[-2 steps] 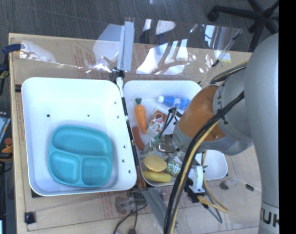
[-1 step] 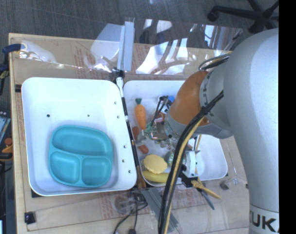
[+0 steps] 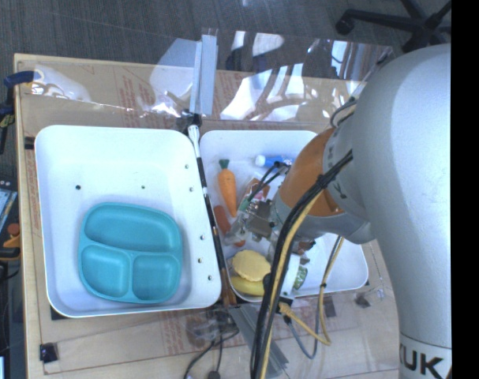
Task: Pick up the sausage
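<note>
**White bins, grey arm, and a sausage half in shadow**

From the camera view above the bench, the grey arm (image 3: 405, 156) reached in from the right and covered most of the right bin (image 3: 354, 275). Its orange band (image 3: 308, 181) sat over the middle of that bin. The gripper (image 3: 255, 215) hung low among cables, just beside a carrot (image 3: 227, 192). Whether it was open or closed could not be told, and nothing could be seen held in it.

The sausage (image 3: 221, 218) appeared to be the thin, dark reddish piece lying along the right bin's left wall, just below the carrot's tip. It was small and shaded, so that reading is only likely. It lay close to the gripper but apart from it. A yellow bun-like toy (image 3: 251, 268) sat nearer the front. In the left bin (image 3: 113, 156) lay a teal divided plate (image 3: 129, 251), well apart from all this.

As a toy, the sausage was probably light, fairly stiff and smooth-skinned, so apt to roll or slip. A hold across its middle, squeezing its narrow width, looked best. The wall beside it left little room on that side.

The only writing was on the arm's base at the lower right, where large dark letters were cut off by the frame. "UK" could be read.
</note>
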Controlling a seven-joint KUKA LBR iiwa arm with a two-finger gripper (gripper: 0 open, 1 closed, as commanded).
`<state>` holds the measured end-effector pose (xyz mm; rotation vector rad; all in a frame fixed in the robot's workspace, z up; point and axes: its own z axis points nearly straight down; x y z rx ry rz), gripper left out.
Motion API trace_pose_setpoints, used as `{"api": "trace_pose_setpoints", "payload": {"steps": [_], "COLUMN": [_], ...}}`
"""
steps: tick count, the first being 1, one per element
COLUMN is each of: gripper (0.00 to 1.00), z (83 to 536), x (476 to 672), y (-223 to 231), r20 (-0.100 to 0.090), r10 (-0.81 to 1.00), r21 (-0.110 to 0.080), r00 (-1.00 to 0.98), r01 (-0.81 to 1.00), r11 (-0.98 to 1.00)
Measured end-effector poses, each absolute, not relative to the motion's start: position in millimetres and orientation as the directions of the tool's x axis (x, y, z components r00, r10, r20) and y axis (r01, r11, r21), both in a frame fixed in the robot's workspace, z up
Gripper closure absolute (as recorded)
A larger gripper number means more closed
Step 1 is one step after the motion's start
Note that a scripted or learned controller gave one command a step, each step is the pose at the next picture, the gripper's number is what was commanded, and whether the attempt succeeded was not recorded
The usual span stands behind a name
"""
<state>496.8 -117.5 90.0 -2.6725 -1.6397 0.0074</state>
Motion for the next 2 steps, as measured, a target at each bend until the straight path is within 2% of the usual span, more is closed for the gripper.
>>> {"api": "trace_pose_setpoints", "payload": {"steps": [1, 2], "gripper": [0.0, 0.0], "z": [93.4, 92.0], "x": [477.5, 476.3], "y": [-112.9, -98.7], "r20": [-0.006, -0.001], "r10": [0.995, 0.83], "r21": [0.005, 0.0], "r00": [0.097, 0.558], "r01": [0.995, 0.83], "r11": [-0.097, -0.558]}}
